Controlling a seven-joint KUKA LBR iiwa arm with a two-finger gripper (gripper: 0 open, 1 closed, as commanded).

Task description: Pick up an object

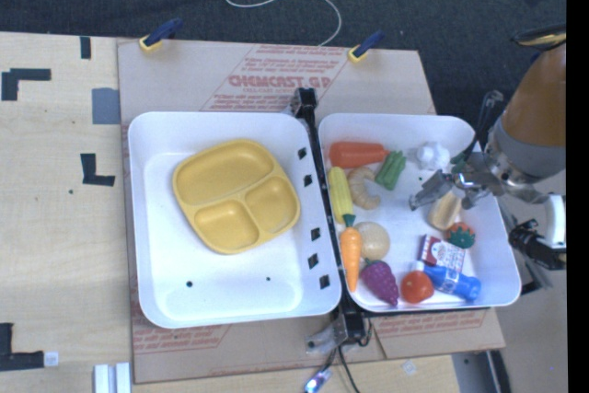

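- Clearly the pick is not yet done: the end effector point(444, 189) sits low in the right bin point(497, 290), among the toy food, and nothing is visibly lifted clear of the bin floor.
- Its dark fingers look spread apart, reaching toward the left, with a pale tan piece point(445, 211) just beside and below them; whether that piece lies between the fingers cannot be told.
- That tan piece seems the likely target. It lies near the right wall of the right bin, next to a small red and green item point(460, 236), with its long axis running roughly from upper right to lower left.
- Other items share the bin: a long carrot point(357, 152) lying crosswise near the top, a green piece point(391, 168), a corn cob point(340, 192) and a second carrot point(351, 259) lying lengthwise along the left wall, purple grapes point(379, 281), a tomato point(416, 287) and a red carton point(440, 254).
- The left bin point(152, 198) holds a yellow divided plate point(236, 194), untouched.
- What remains, by this view: closing on one item and raising it out of the bin on the table point(55, 198).
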